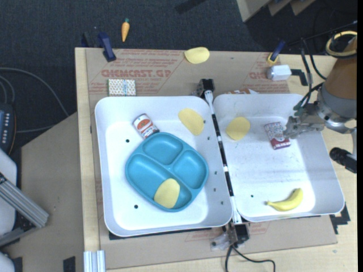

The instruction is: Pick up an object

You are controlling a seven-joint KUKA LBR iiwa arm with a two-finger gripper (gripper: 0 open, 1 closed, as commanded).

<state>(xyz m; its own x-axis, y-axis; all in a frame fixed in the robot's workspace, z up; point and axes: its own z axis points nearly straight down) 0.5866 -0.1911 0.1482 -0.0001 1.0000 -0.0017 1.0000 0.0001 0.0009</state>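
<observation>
Banana (286, 200) lies below gripper (289, 128), beside red-white packet (276, 135).

Single camera is sitting fixed above the bench (170, 72), looking down at a slant and standing well back. It is taking in both white bins (108, 152) whole, plus dark floor beyond the far bench edge. The arm (343, 84) is reaching in from frame right; its gripper (292, 126) is hanging over the bin on that side, the other bin lying away from it toward frame left. Fingertips are reading soft at this range, probably too small to judge.
</observation>
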